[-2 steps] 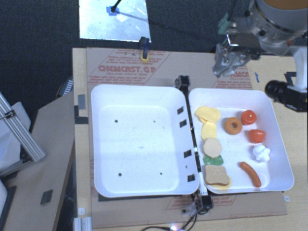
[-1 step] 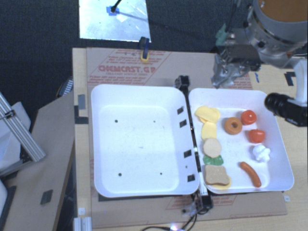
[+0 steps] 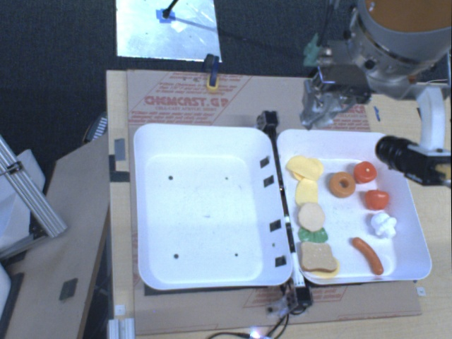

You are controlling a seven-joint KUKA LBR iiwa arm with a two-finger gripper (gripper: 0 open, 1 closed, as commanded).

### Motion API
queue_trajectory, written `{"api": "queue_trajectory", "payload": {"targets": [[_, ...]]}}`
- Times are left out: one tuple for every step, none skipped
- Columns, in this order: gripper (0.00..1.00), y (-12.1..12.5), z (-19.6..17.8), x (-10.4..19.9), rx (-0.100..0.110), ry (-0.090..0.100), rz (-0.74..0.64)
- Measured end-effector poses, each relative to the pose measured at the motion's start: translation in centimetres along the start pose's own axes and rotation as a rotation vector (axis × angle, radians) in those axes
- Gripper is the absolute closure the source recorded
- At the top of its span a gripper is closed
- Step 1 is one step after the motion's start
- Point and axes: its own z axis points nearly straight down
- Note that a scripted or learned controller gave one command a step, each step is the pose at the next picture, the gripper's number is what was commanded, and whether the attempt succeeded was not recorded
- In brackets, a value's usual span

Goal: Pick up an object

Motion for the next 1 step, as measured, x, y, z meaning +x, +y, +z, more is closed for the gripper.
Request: {"api": "queue_trajectory", "payload": {"targets": [[1.0,0.01,0.01,1.28,0.0,0.0,0.0]]}}
